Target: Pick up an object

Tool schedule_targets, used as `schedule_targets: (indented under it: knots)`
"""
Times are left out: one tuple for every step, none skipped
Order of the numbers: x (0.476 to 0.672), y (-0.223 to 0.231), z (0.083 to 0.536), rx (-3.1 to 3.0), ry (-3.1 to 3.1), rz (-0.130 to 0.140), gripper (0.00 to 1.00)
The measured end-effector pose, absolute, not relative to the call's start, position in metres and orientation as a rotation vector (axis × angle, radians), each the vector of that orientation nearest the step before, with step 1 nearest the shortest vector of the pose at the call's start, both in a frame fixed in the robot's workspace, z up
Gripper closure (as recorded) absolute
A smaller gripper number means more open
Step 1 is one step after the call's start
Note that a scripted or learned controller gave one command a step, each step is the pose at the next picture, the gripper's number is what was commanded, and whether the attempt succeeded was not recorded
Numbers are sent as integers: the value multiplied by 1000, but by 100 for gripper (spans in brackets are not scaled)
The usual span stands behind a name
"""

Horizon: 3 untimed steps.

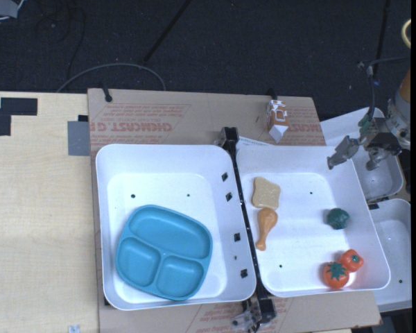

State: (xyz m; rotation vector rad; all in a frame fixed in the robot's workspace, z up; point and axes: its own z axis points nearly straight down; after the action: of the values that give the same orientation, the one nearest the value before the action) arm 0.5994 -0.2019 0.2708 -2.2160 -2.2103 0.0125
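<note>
**2 bins, 5 toy foods, hand at the right edge**

The pale wooden worktop [35,207] carries 2 shallow white bins side by side on a sheet of brown printed cardboard [194,120]. The left white bin [159,161] holds 1 light blue plastic tray with 3 compartments [165,252], lying flat in the bin's near half.

The right white bin [298,283] holds the pickable things, 5 in all. Nearest the divider lies 1 tan, flat, bread-slice-shaped toy [266,193], roughly square with rounded corners. Touching its near edge is 1 orange-tan toy drumstick [265,227]; its long axis runs almost straight towards and away from the camera, with the fat end up against the bread slice and the thin bone end pointing towards the bin's near wall. Further right sits 1 small dark green rounded lump [338,218], well apart from the others. In the near right corner are 2 red-orange toy tomatoes with green tops [342,268], touching each other.

Behind the bins, 1 small white and orange carton [277,118] stands on the cardboard.

The grey hand [357,148] hangs over the right bin's far right corner, gripping nothing; whether it is open or closed cannot be told.
</note>
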Motion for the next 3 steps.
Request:
schedule_targets:
  knots:
    - [601, -201, 279, -2221, -2221, 1, 0]
    - [608, -207, 221, -2219, -2219, 4, 0]
    - [602, -198, 167, -2220, -2217, 3, 0]
